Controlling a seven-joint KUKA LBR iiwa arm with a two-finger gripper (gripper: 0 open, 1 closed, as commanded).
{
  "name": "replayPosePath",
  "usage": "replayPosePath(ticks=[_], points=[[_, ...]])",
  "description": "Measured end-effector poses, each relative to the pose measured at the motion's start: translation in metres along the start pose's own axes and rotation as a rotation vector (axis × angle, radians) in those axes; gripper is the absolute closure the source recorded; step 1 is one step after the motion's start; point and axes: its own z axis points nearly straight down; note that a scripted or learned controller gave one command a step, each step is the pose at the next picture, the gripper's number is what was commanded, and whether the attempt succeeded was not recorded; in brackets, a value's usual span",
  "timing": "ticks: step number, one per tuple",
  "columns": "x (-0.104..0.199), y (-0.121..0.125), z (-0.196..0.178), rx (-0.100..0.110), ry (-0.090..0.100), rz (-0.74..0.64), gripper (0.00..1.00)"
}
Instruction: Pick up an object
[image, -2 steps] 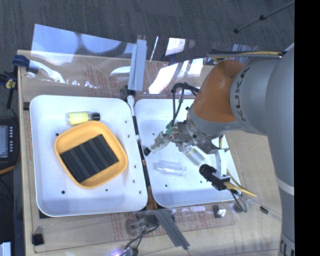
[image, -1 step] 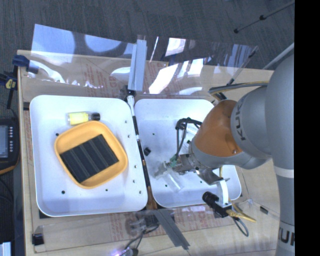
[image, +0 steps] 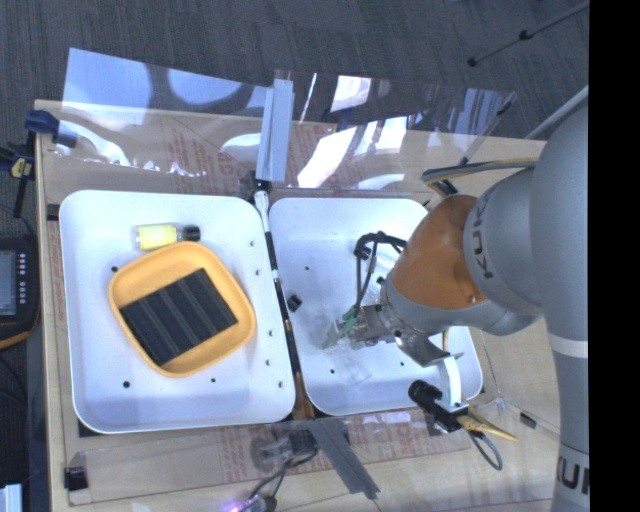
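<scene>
Objects are lying in both bins: a yellow dish (image: 181, 308) with a dark ribbed insert is sitting in the left bin (image: 90, 390), a small yellow tube (image: 160, 235) just above it. At centre right, the tool (image: 352, 328) is hanging low over the right bin (image: 320, 230) (whether it is apart or together, I cannot tell), beside something clear and crumpled (image: 350, 368).
</scene>
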Motion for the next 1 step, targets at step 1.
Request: replayPosePath(ticks=[1], points=[[0.0612, 0.0619, -0.0936, -0.007, -0.001, -0.002, 1.00]])
